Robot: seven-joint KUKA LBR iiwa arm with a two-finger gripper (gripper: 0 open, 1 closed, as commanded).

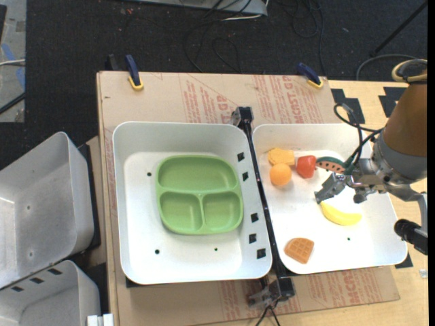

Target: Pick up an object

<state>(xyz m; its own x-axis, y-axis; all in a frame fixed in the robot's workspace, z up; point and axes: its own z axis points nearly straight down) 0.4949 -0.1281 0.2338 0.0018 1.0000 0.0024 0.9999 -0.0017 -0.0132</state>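
In the left bin, at the frame's centre-left, lay a green divided plate. The right bin held a yellow-orange piece, an orange ball and a red piece near its upper left, a waffle-like biscuit lower down, and a banana right of centre. The hand hovered just above the banana at centre-right, fingers apart and gripping nothing.
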